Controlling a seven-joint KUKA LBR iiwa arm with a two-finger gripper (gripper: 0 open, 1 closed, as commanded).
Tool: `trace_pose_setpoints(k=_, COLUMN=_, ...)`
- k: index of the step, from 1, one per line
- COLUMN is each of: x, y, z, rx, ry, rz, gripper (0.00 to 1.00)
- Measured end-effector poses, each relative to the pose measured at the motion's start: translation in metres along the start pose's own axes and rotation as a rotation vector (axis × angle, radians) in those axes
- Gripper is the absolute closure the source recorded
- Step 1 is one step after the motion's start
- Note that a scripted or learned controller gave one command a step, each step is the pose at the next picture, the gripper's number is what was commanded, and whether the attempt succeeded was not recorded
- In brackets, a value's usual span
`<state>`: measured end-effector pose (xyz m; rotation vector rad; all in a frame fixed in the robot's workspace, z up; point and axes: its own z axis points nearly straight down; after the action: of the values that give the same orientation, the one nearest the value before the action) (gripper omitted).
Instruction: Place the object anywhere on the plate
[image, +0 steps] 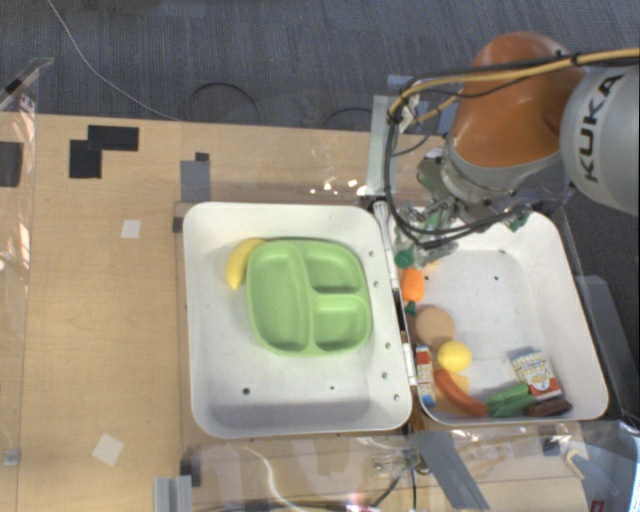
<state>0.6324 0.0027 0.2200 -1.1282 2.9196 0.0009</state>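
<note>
Carrot (412, 284) lies at the right bin's (520, 262) left wall, just right of the green plate (305, 296), with the gripper (425, 228) directly above it; its grip I cannot tell. Crowding that wall, a closing grasp may strike the rim and slip off.

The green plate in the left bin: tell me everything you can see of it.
The plate is light green, looks like matte plastic, squarish with rounded corners, and split by raised ridges into three compartments: one long section on the left and two smaller ones on the right. It lies flat, slightly rotated, in the middle of the left bin. Nothing lies in it. A banana sits at its upper left edge, partly tucked under the rim.
</note>
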Motion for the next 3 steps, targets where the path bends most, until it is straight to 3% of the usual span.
trace_pose_setpoints(k=1, x=-0.008, y=0.052, z=0.016, rx=-0.002, ry=0.003, rz=-0.223, gripper=1.0)
trace_pose_setpoints(k=2, x=-0.029, y=0.128, z=-0.064, rx=0.002, ry=-0.004, rz=-0.382, gripper=1.0)
trace_pose_setpoints(k=3, x=-0.008, y=0.081, z=-0.004, rx=-0.004, ry=0.005, rz=-0.582, gripper=1.0)
